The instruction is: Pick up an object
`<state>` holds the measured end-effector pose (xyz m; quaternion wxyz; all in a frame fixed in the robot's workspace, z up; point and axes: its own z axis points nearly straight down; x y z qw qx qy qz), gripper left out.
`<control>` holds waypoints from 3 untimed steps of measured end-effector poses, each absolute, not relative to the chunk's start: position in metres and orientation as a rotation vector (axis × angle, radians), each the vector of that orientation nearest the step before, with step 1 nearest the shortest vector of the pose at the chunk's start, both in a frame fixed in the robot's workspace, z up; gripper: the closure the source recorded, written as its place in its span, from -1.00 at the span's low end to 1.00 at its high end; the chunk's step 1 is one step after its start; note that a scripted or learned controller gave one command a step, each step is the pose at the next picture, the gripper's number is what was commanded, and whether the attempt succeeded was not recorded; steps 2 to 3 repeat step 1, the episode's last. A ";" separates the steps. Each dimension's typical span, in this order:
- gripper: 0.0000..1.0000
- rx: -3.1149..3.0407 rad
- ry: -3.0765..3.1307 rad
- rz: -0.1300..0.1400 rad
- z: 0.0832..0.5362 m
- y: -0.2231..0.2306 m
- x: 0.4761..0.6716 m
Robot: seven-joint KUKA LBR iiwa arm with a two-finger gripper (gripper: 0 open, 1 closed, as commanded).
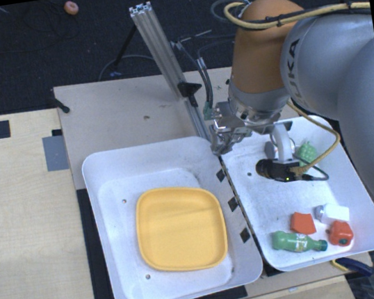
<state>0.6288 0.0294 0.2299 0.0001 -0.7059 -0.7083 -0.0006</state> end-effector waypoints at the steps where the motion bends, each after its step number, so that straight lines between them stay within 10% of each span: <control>1: 1.00 -2.217 -2.224 -0.001 0.237 0.080 0.634; 3: 1.00 -2.217 -2.224 -0.001 0.237 0.080 0.634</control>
